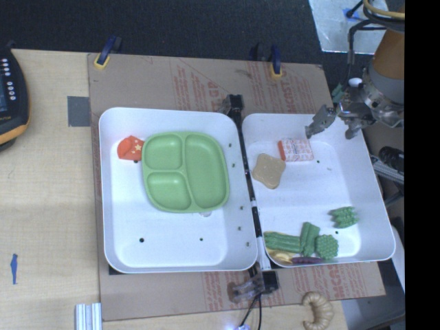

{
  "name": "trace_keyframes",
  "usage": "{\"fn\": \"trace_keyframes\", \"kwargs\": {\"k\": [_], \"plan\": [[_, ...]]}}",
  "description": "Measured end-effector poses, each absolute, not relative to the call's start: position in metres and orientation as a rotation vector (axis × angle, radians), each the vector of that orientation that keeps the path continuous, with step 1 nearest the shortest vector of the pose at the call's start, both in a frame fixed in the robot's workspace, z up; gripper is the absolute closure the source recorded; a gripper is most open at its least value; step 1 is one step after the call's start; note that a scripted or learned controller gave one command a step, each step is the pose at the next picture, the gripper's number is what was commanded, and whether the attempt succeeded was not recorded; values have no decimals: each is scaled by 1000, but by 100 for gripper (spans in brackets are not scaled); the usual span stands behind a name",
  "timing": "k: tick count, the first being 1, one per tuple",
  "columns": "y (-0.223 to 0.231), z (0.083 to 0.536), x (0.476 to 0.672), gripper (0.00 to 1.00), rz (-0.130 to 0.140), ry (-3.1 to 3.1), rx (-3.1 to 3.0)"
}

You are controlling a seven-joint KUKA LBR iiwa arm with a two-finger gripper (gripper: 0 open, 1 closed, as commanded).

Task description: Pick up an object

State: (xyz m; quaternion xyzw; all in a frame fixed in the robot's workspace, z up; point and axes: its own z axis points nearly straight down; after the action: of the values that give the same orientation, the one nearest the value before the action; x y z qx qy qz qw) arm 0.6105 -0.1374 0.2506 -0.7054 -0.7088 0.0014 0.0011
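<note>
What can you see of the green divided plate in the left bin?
The green divided plate is a pale green, rounded-square tray, plastic by its look, with three compartments: two smaller ones on the camera view's left, one long one on its right. It lies flat, turned slightly askew, in the upper middle of the left bin. A red object with a yellow star touches or tucks under its upper-left edge.

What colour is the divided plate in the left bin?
Light green: the divided plate is plainly seen in the camera view, lying in the left bin.

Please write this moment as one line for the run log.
gripper: open, above right bin's far edge | holding: nothing | nearest: red-white packet
</note>
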Motion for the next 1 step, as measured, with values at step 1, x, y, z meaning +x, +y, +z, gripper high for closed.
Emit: {"fn": "trace_keyframes", "kwargs": {"k": [1], "plan": [[-141, 157, 657, 0, 9, -2230, -2209]]}}
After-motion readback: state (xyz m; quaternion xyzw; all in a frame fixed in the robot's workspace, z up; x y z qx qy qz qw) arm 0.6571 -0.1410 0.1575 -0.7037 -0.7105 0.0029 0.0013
